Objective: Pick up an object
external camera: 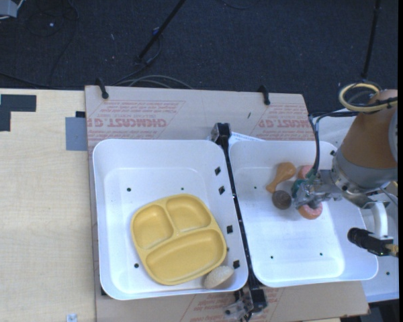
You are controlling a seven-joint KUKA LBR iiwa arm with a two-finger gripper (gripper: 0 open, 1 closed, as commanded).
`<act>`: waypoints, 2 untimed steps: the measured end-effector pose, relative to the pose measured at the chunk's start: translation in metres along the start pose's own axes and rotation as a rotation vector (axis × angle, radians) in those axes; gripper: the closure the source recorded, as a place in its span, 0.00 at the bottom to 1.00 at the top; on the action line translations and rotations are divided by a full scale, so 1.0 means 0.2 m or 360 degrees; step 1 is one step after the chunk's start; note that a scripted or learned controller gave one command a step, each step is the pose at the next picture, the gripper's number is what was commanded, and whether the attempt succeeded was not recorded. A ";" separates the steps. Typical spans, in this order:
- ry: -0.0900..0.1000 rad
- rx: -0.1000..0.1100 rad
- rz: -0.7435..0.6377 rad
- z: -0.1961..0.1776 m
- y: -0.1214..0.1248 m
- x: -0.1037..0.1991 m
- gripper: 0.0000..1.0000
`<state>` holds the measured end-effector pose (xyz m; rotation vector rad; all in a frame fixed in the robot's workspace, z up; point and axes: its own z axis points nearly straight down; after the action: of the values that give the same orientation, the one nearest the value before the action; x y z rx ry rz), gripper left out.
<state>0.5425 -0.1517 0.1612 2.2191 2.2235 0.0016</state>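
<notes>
The likely target, a pink-orange ring-like piece (311,210), lies on the floor of the right bin (302,267), approx. in its upper-right part, right under the gripper (305,194). Whether the tool has closed on it can't be told: the tip is small, dark and teal-tinged, and it overlaps the piece, so no grip can be confirmed. Judged from this, the pick is at the reach/contact stage; nothing is lifted yet, and grasp + raise are left.

Just beside, to the left: a dark round ball (281,199), matte, touching or nearly touching the gripper tip. Above it, a tan pear-shaped thing (282,175), smooth, lying tilted.

The arm (367,146) comes in from the right, orange band above grey wrist.

Left bin (114,173), smooth white plastic w/ small dark holes in the floor, bears a yellow divided tray (178,240), 3 compartments, rounded corners, set askew. A beige egg-like lump (219,277) sits at the tray's lower-right corner, touching it.

Both bins rest on a cardboard sheet (188,113) w/ red print.
</notes>
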 end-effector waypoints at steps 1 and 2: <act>-0.0002 -0.0002 0.0000 -0.23 0.04 -0.03 1.00; -0.0003 -0.0003 -0.0001 -0.49 0.04 -0.08 1.00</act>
<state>0.5508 -0.1680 0.2595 2.2161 2.2222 0.0016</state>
